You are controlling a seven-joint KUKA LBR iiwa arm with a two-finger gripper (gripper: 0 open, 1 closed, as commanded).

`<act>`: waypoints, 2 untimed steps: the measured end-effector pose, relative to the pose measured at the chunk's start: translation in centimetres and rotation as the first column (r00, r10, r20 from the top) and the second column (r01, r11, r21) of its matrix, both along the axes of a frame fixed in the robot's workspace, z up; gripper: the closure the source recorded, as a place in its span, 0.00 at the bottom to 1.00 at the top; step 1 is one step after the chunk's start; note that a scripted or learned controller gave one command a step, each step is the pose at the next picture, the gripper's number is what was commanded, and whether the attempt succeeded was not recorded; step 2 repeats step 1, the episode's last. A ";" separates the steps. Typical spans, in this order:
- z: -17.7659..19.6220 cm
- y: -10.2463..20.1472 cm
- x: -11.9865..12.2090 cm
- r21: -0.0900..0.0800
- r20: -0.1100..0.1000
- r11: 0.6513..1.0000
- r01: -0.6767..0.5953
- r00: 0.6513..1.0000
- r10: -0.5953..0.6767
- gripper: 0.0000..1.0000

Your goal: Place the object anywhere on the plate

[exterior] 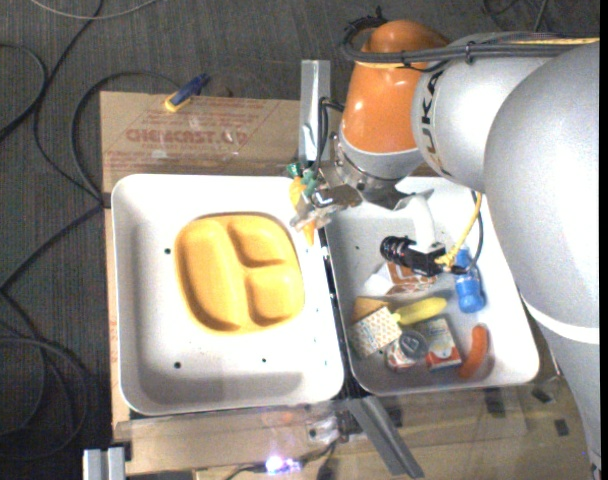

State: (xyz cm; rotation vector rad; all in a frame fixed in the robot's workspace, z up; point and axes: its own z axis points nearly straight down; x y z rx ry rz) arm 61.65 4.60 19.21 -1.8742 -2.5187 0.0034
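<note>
A yellow plate (242, 271) with three compartments lies in the left white bin (144, 368). My gripper (310, 206) hangs over the divider between the two bins, just past the plate's upper right corner. It is shut on a small thin object (305, 228) with a green and yellow top and a pale orange lower end. The object hangs above the left bin's right rim, beside the plate and apart from it. The grey arm with its orange band (384, 98) reaches in from the right and covers the back of the right bin.
The right bin (519, 368) holds a blue bottle-like item (469, 290), a yellow banana (422, 311), a waffle-like piece (372, 330), an orange-red sausage (474, 353) and a small box (426, 348). A cardboard sheet (194, 138) lies behind the left bin.
</note>
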 end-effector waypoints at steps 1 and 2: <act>0.0 0.0 0.0 0.000 0.000 1.000 0.000 1.000 0.000 0.00; 0.0 0.0 0.0 0.000 0.000 1.000 0.000 1.000 0.000 0.00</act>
